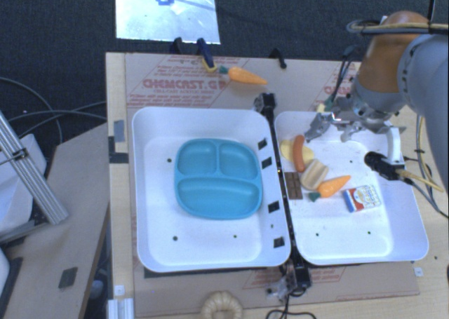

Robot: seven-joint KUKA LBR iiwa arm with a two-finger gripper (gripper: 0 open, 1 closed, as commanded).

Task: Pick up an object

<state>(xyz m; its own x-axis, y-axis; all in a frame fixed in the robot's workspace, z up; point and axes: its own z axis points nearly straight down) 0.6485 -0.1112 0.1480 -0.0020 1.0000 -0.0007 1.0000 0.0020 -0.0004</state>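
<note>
Claw (326, 125): over right bin's (393, 240) far edge, grip state cannot be told. Hotdog (299, 152), carrot (332, 186), carton (362, 198): right bin.

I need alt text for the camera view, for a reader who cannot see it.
A grey robot arm with an orange band reaches from the right over the right white bin, its gripper above toy food: an orange sausage, a carrot, a small carton. The left white bin holds a blue divided plate.
</note>
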